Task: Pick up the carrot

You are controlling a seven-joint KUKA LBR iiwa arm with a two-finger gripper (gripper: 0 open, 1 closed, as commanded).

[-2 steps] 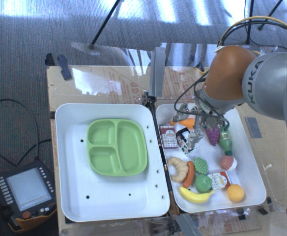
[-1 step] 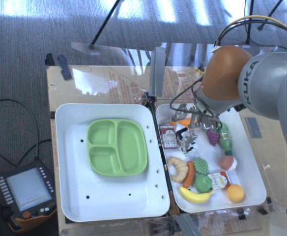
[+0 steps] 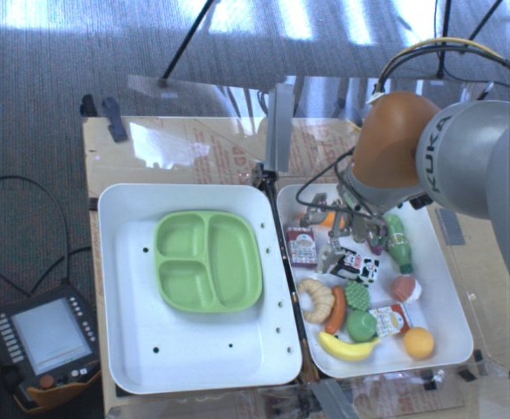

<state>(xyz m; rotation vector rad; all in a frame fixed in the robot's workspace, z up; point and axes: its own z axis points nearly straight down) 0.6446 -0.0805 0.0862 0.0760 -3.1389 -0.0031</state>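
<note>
My gripper (image 3: pixel 347 230) hangs low over the back part of the right bin (image 3: pixel 443 278), under the orange wrist band. A small orange piece (image 3: pixel 327 220), which looks like the carrot, peeks out at the gripper's left side; most of it is hidden by the gripper. I cannot tell whether the gripper touches it. A longer orange-red piece (image 3: pixel 336 311) lies farther forward in the same bin, well apart from the gripper.
The right bin also holds a green bottle (image 3: pixel 397 244), a small red carton (image 3: pixel 302 244), a black-and-white packet (image 3: pixel 358 264), a croissant (image 3: pixel 316 298), a banana (image 3: pixel 347 346), an orange (image 3: pixel 418 343) and other toy foods. A green divided plate (image 3: pixel 209 260) lies in the left bin (image 3: pixel 133 339).
</note>
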